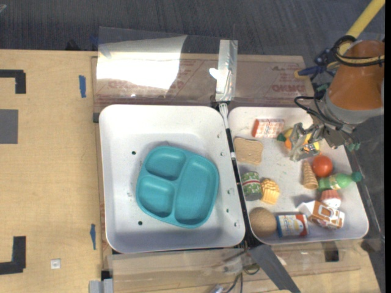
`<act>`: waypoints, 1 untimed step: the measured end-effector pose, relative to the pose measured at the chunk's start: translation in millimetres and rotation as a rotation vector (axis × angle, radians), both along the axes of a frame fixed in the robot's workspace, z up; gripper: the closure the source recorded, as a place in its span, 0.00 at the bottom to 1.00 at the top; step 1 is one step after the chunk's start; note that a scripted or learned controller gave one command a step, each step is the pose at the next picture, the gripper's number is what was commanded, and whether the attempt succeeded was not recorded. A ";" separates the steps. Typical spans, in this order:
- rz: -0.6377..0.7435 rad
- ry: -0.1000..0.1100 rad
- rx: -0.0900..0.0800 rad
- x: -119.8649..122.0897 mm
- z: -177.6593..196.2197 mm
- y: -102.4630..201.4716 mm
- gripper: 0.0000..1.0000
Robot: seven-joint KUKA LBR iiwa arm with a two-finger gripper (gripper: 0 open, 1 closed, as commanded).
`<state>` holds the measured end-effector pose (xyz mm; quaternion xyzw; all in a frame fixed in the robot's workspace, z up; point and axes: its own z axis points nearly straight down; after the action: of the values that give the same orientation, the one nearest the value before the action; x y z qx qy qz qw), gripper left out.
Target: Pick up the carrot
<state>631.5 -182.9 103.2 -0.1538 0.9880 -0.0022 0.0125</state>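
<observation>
**Ana:** Fingers, were they apart or together? I couldn't tell; the gripper was a grey tangle from above.

**Ben:** Same for me. Taking the big things first, the worktop carried both bins. The left bin held a teal divided plate, and the right bin held all the toy food. The arm reached over that bin's far right corner.

**Ana:** And the carrot?

**Ben:** I took it to be the small orange piece with a green tip, in the far half of the right bin. It lay just left of the gripper, touching it or nearly so.

**Ana:** Not the tan cone near the tomato?

**Ben:** Possibly, and I couldn't rule that out. The orange piece was too small to read its long axis, so I'd have judged a short shift left was needed.
</observation>
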 end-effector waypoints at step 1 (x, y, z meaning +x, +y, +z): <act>0.000 0.002 0.001 -0.5 -1.1 0.2 0.00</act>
<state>631.0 -182.7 102.1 -0.1537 0.9880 -0.0016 0.0117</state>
